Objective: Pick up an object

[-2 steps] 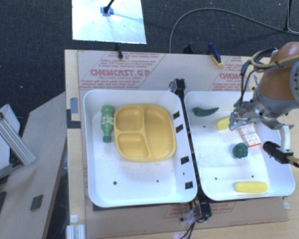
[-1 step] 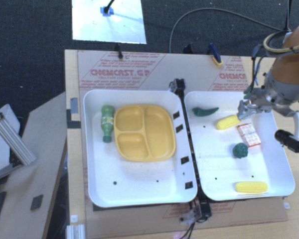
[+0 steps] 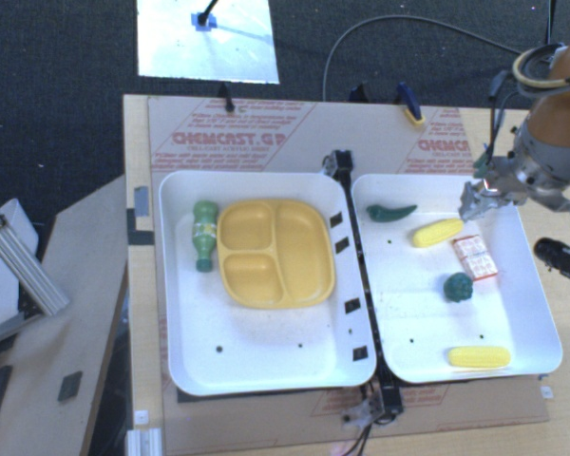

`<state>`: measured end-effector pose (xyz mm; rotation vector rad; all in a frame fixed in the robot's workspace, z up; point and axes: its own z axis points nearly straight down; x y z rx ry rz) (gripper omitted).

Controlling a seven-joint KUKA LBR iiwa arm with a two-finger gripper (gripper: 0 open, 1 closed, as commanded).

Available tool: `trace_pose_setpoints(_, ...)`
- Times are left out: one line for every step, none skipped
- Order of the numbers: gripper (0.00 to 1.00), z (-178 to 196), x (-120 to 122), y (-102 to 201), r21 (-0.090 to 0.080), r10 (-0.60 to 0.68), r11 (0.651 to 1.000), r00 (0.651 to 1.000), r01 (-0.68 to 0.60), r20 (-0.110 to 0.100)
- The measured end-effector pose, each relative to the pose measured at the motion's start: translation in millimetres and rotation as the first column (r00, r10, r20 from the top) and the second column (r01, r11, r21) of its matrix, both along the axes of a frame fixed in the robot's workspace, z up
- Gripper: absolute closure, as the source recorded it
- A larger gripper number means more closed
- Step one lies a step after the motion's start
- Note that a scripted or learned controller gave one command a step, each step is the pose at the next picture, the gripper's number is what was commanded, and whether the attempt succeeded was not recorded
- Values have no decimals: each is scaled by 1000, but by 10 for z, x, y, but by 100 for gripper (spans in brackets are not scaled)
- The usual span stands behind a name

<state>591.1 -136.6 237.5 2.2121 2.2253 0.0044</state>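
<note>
Yellow plastic corn cob [image 3: 437, 233] lies in right white bin [image 3: 527, 283], upper part, just beside small red-and-white carton [image 3: 474, 257]. I see metal two-finger gripper [image 3: 475, 200] above bin's far edge, near cob, not touching (finger state: cannot tell). Dark green pepper [image 3: 390, 213] left of cob. Yellow divided tray [image 3: 274, 253] in left white bin [image 3: 176, 283].
</note>
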Motion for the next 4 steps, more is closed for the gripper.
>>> trace_pose_setpoints(100, 23, 181, 599, 2, 4, 1000, 1000, -4, -1)
trace_pose_setpoints(100, -98, 284, 1139, 2, 4, 1000, 1000, -4, -2)
trace_pose_setpoints(100, -186, 387, 1717, 2, 4, 1000, 1000, -4, -2)
trace_pose_setpoints(100, -207, 568, 2259, 3, 4, 1000, 1000, -4, -1)
